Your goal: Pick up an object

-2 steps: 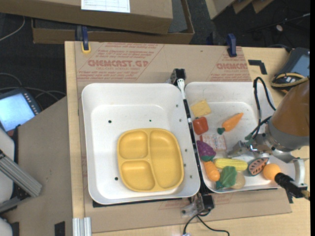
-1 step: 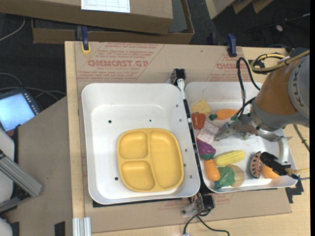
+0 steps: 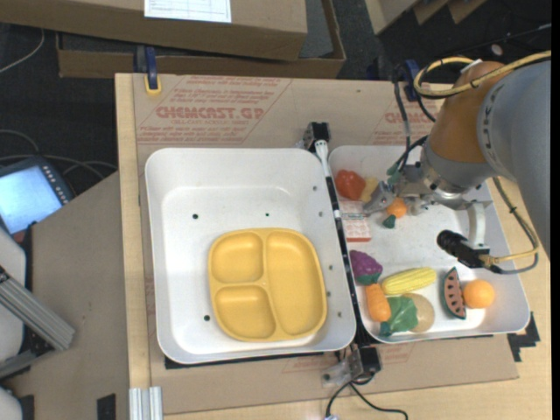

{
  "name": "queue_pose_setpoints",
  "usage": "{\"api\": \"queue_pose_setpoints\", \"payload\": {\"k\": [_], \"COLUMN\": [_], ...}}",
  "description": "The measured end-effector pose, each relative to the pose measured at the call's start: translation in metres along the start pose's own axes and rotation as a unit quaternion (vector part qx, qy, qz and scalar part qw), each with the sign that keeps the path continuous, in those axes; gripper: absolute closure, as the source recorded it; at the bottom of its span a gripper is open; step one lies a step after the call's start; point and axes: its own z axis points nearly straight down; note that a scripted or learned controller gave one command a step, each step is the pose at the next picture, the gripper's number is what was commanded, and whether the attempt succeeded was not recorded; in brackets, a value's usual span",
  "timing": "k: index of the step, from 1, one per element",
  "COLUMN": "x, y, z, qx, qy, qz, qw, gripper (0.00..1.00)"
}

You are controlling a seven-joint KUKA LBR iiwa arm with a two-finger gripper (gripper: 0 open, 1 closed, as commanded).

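- Over the right bin (image 3: pixel 512 309), near its far end, the gripper (image 3: pixel 398 201) hangs low above the toys.
- I cannot tell if the gripper is open or closed, because the grey arm (image 3: pixel 490 138) and its parts cover much of it.
- Right by the tip sits a small orange piece (image 3: pixel 396 208). It may be the toy to pick, but it is too small to say if the gripper has it.
- Just beside that, toward the wall between the bins, lies a red tomato (image 3: pixel 350 183). A little white and red card (image 3: pixel 356 227) lies close by too.
- Nearer the front of the same bin are more toys: a purple eggplant (image 3: pixel 365 267), a yellow corn cob (image 3: pixel 409 279), a carrot (image 3: pixel 377 303), a green leafy thing (image 3: pixel 401 315), a watermelon slice (image 3: pixel 453 293) and an orange (image 3: pixel 479 295).
- These front toys are bunched up and some touch each other, so they look harder to grab one at a time.
- To do this step well, I think the gripper should go straight down over one toy that has space around it. The small orange piece or the tomato looks like a good pick.
- It should close gently, then lift slowly so the toy does not slip out.
- It should stay off the bin wall, which is very close to the tomato.
- Over in the left bin (image 3: pixel 175 182) lies a yellow plate (image 3: pixel 265 284) with three parts, well apart from the gripper.
- Both bins sit on a table (image 3: pixel 219 103) covered in brown cardboard.
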Motion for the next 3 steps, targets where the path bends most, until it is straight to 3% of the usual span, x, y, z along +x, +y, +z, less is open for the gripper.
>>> {"api": "queue_pose_setpoints", "payload": {"k": [1, 2, 3], "x": [-0.002, 0.09, 0.085], "y": [-0.003, -0.044, -0.043], "z": [-0.01, -0.105, -0.1], "qx": [0.002, 0.002, 0.003], "qy": [0.0, 0.002, 0.0], "qz": [0.002, -0.001, 0.002], "qw": [1.0, 1.0, 1.0], "gripper": [1.0, 1.0, 0.0]}}
